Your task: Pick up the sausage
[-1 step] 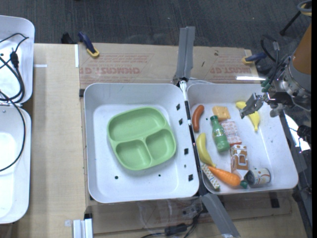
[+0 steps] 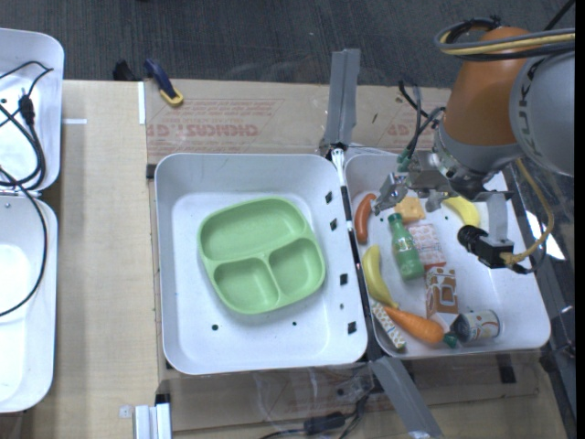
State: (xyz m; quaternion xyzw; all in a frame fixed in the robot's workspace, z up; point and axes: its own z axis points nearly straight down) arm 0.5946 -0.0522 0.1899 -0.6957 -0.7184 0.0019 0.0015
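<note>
Sausage (image 2: pixel 363 218) first: from where the overhead camera looks down, it lies in the right bin (image 2: pixel 526 332), tight against that bin's left wall, a slim orange-red link standing nearly lengthwise and leaning a little at its upper end. My guess is a toy, light and fairly stiff, with a smooth rounded skin that could squirt out of a hard pinch; taking it across its middle, fingers set square to its length, looks the safest hold, though the wall beside it leaves little room for the near finger. Just right of the sausage stands a green bottle (image 2: pixel 405 248), below it a yellow banana (image 2: pixel 374 275), further below an orange carrot (image 2: pixel 416 326). The gripper (image 2: pixel 399 188) hangs above and to the right of the sausage, near it but not touching, and I cannot tell how its fingers stand. Left of the sausage, across the wall, the left bin (image 2: pixel 174 245) carries a green tray (image 2: pixel 262 255) with 3 compartments. Reversed red lettering runs along the cardboard (image 2: pixel 228 122) beyond the bins; I cannot read it with any confidence. A small carton (image 2: pixel 441 293) right of the banana bears a brown mark, too small to make out.
</note>
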